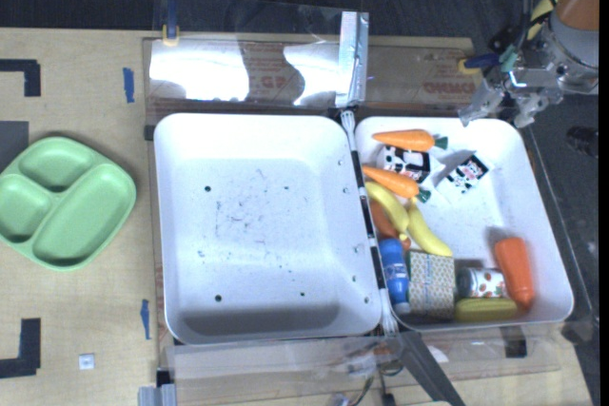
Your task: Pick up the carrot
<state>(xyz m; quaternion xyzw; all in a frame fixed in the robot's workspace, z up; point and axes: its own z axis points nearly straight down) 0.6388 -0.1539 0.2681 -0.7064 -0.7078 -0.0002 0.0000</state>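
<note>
Two carrots lie in the right bin (547,233). One carrot (407,139) rests near the bin's far left corner, its green top pointing right. A second carrot (392,181) lies slanted just below it, beside the divider. My gripper (501,116) hangs over the right bin's far right rim, above and to the right of both carrots. Its fingers are open and nothing sits between them.
The right bin also holds yellow bananas (411,222), a blue bottle (393,271), two black-and-white cow-patterned items (466,171), a small can (481,282), a speckled box (433,285) and an orange vegetable (514,266). The left bin (257,133) sits alongside. A green divided plate (62,200) lies far left.
</note>
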